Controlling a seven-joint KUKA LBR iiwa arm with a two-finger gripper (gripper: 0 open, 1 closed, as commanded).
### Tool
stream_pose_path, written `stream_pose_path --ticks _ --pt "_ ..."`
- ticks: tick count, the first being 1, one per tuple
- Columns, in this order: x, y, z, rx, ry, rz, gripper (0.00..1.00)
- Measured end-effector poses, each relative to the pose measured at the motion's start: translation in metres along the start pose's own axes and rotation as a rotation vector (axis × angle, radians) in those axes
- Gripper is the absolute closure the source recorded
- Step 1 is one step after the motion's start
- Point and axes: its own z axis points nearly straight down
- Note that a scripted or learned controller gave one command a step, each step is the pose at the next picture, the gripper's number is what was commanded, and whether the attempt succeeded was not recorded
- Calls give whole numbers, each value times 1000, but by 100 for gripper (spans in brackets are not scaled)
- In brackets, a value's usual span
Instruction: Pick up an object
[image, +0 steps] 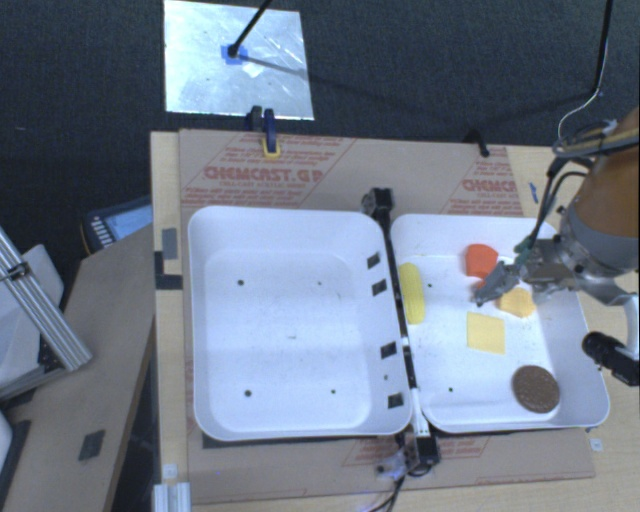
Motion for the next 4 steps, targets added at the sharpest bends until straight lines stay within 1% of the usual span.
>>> stream_pose_path --ticks 1,2,3,4 --pt "37 43 -146 -19 -1 -7 0" --pt "51 34 -255 -14 0 -5 0" --pt "50 34 -259 -5 -1 -7 100" --pt "-33 73 -273 -3 -3 8 100"
